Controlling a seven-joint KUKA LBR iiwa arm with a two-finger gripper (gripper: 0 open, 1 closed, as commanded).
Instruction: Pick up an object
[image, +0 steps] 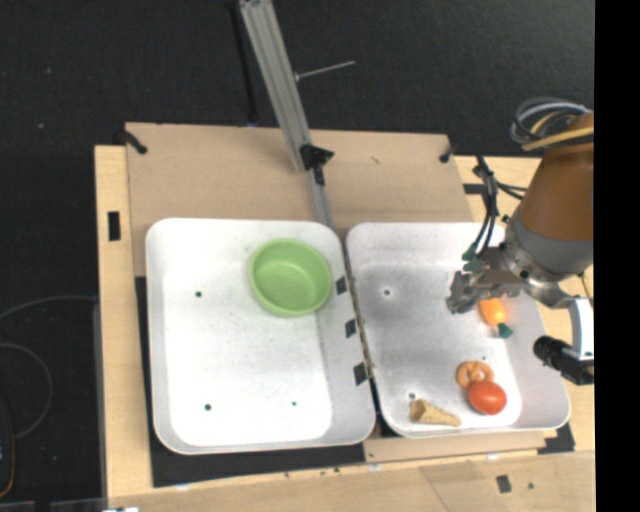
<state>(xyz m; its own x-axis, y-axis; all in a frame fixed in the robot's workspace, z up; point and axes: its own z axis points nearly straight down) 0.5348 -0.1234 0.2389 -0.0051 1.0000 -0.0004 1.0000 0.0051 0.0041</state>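
small orange object with a green bit at its lower end, near the right bin's right side. red tomato near the front right corner, touching a tan round piece behind it. ice-cream cone lying flat, just left.

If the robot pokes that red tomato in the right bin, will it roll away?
Probably. The red tomato looks round and smooth, so a nudge would likely roll it. It looks shiny, so it may slip between fingers. It sits right beside the small orange piece, which might stop it rolling that way.
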